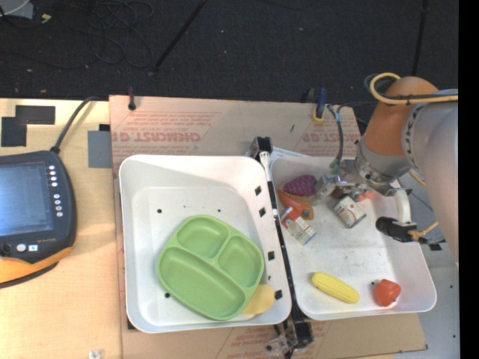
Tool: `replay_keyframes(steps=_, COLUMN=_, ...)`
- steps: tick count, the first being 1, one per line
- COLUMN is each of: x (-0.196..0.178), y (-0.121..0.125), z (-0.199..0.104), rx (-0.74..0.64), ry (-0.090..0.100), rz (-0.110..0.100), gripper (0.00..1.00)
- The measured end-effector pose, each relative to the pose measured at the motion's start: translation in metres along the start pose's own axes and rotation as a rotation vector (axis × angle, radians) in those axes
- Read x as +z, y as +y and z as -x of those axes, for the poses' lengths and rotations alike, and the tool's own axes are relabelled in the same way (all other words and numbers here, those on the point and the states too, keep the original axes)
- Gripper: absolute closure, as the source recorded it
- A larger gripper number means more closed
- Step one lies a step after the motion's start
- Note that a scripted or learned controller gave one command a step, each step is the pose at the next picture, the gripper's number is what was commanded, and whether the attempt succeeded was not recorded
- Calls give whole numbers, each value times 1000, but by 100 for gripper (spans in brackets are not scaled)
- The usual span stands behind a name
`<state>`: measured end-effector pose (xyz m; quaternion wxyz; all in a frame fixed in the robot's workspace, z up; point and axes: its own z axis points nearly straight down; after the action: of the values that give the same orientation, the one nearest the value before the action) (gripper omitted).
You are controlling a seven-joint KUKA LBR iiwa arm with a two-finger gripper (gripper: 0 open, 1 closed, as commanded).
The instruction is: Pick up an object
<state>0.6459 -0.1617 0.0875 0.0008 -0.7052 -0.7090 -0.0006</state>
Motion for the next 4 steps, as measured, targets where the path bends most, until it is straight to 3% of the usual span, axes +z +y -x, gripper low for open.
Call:
replay_keyframes(steps=1, x=0, y=-3, z=-62, rx=3, ry=-2, rz=-5, gripper=0)
replay_keyframes(steps=2, x=-43, y=-2, z=-12, rx=8, ry=-4, rz=2, gripper=0)
replay_keyframes(steps=3, x=1, y=-17, z=-11, rx=6, ry=-2, rz=-1, gripper=0)
replay_keyframes(steps=4, x=0, y=-46, z=-32, rx=8, ry=-1, rz=-3, gripper=0)
